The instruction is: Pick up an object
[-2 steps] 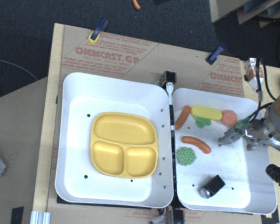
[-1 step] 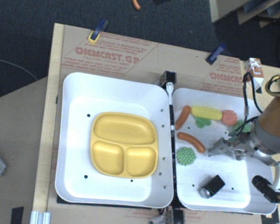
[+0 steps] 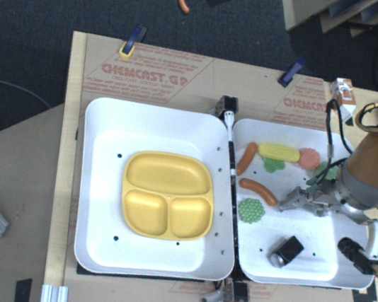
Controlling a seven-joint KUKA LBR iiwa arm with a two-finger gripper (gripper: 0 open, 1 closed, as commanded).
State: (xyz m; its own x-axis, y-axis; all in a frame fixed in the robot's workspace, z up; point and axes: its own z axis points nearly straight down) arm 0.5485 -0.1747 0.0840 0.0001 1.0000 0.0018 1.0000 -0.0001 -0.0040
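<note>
The right bin (image 3: 312,275) holds several small items. An orange sausage (image 3: 257,190) lies near its left side, with a second orange sausage (image 3: 247,158) standing slantwise above it. A yellow corn cob (image 3: 278,152), a pink round piece (image 3: 309,158) and a green leafy piece (image 3: 273,165) lie along the far wall. A green round knobbly piece (image 3: 251,210) sits by the left wall, and a black block (image 3: 287,250) lies near the front. My gripper (image 3: 286,203) is low in this bin, its tip just right of the lying sausage's right end. Nothing shows in its grasp.
The left bin (image 3: 91,223) carries a yellow divided plate (image 3: 167,195). The arm's grey and orange wrist (image 3: 376,167) covers the right bin's right side, with cables (image 3: 332,131) looping above it. A green scrap (image 3: 323,173) peeks out beside the wrist.
</note>
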